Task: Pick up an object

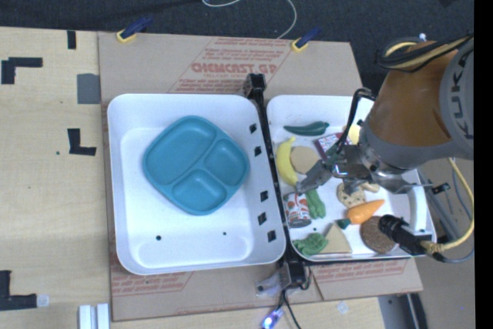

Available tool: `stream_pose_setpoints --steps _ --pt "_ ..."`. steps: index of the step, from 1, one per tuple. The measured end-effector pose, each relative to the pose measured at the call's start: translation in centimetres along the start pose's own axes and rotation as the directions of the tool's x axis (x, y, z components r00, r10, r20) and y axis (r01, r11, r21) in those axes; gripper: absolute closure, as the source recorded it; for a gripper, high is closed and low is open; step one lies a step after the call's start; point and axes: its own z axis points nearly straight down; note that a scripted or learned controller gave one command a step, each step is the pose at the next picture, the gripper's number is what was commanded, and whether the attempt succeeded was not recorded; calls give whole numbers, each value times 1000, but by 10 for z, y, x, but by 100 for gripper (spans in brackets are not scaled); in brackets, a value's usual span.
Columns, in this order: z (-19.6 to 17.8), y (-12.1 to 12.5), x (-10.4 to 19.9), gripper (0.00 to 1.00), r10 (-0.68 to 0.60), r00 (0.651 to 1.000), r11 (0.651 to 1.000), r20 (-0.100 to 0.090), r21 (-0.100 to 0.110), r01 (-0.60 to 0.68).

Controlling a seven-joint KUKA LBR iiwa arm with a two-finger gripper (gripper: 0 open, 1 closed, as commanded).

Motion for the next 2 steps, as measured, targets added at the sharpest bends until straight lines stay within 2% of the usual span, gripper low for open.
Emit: stream_pose_setpoints --steps 1,2 --pt "-11 1 -2 100 2 1000 1000 1 -3 -2" --pt "4 68 57 100 -5 1000 1000 0 -7 5"
